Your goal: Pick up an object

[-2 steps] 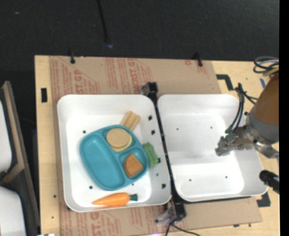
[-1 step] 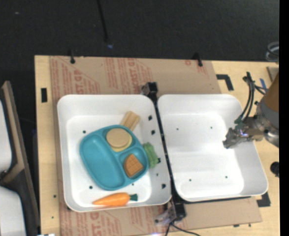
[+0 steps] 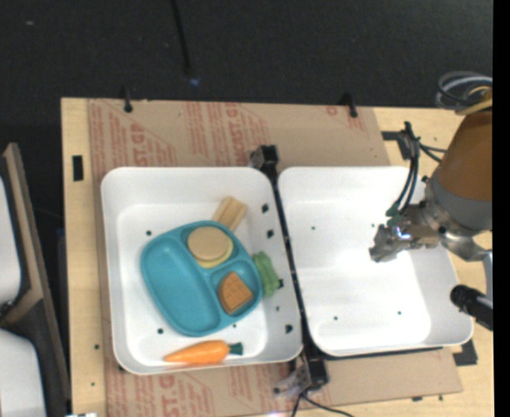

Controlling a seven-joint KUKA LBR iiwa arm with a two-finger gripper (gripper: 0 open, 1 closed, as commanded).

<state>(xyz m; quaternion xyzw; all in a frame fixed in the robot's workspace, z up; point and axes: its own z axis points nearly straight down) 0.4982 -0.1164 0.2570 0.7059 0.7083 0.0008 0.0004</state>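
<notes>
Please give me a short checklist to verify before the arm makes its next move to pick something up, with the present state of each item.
1. Things to pick lie in the left bin: ok. A blue tray, a carrot, a wooden block and a green piece are there.
2. Gripper is above a thing: not ok. It hangs over the right bin, away from all of them.
3. Gripper is carrying nothing: cannot tell.
4. Carrot has free space around it: ok. It lies apart from the tray, near the front wall.
5. Round biscuit and brown cracker sit in tray compartments: ok.
</notes>
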